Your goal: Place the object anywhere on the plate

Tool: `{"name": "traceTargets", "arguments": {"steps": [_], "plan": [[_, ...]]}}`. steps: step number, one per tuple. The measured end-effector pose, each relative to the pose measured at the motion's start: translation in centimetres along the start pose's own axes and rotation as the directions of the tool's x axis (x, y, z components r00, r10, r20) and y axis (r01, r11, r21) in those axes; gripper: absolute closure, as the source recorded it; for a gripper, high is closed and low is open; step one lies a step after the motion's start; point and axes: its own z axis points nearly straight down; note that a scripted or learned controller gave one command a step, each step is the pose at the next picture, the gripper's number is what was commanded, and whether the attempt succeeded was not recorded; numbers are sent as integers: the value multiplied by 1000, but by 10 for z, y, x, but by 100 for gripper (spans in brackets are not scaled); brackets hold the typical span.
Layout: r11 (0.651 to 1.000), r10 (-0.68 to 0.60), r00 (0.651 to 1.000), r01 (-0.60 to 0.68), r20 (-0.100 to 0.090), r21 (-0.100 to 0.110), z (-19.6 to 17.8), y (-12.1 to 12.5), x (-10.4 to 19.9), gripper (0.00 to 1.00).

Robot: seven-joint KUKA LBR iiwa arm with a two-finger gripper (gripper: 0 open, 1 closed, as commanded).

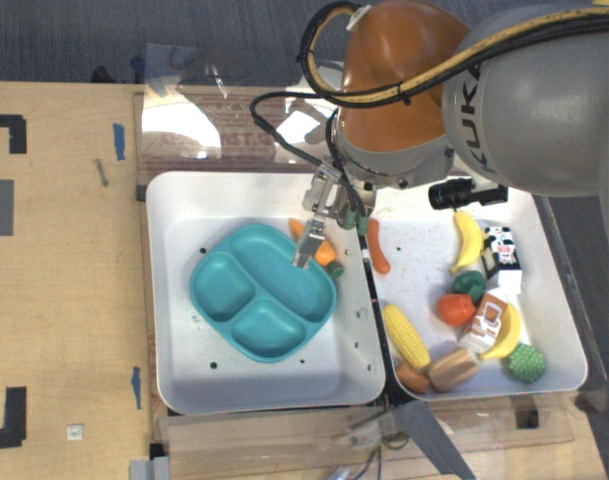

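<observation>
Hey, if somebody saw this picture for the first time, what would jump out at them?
Probably the big grey arm with its orange band, reaching in from the right and looming over both bins. Next, the teal divided plastic plate in the left white bin, with the gripper at its upper right edge. Then the colourful toy food heaped in the right white bin.

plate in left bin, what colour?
Teal, a divided plate, seen in the camera view.

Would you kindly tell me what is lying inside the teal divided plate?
The teal divided plate shows three bare compartments; the end effector hides part of its upper right rim, beside a small orange object.
</observation>
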Motion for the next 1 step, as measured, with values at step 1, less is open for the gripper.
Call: {"name": "traceTargets", "arguments": {"steps": [1], "plan": [[1000,0,1000,0,0,0,0,0,0,0]]}}
